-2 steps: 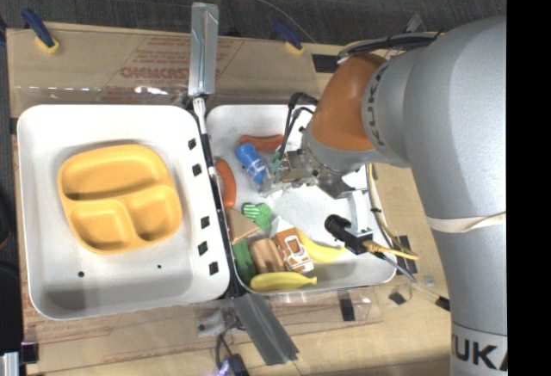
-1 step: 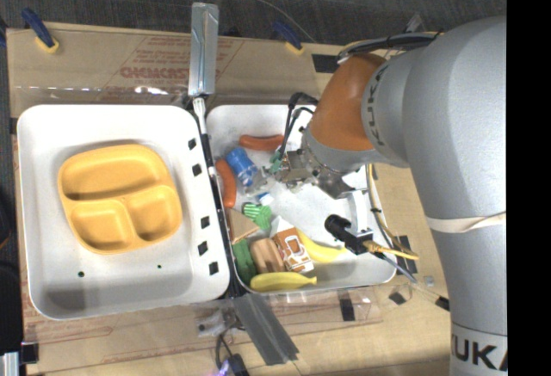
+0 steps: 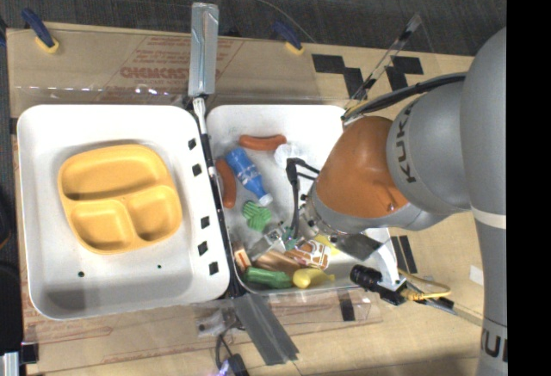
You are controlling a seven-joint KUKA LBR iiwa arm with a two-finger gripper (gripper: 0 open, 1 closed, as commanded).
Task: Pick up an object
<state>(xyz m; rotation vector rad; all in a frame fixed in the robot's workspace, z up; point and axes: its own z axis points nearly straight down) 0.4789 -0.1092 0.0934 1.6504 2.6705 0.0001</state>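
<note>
The right white bin [image 3: 258, 118] holds a heap of small things. A brown sausage [image 3: 262, 142] lies near its far wall, with a blue bottle [image 3: 245, 173] below it. An orange-red stick [image 3: 226, 181] runs along the left wall. A green toy [image 3: 256, 215] sits mid-bin. By the near wall lie a green vegetable [image 3: 265, 278], a yellow lemon-like piece [image 3: 306, 279] and a striped packet [image 3: 303, 256]. My gripper [image 3: 288, 237] reaches down into the heap just above the packet, right of the green toy. The orange wrist hides the bin's right half.
The left white bin [image 3: 43, 280] holds a yellow divided tray [image 3: 120, 196]. A metal bar [image 3: 203, 47] stands at the divider between the bins. Blue clamps [image 3: 40, 28] sit on the cardboard bench behind. The grey arm [image 3: 456, 151] fills the right side.
</note>
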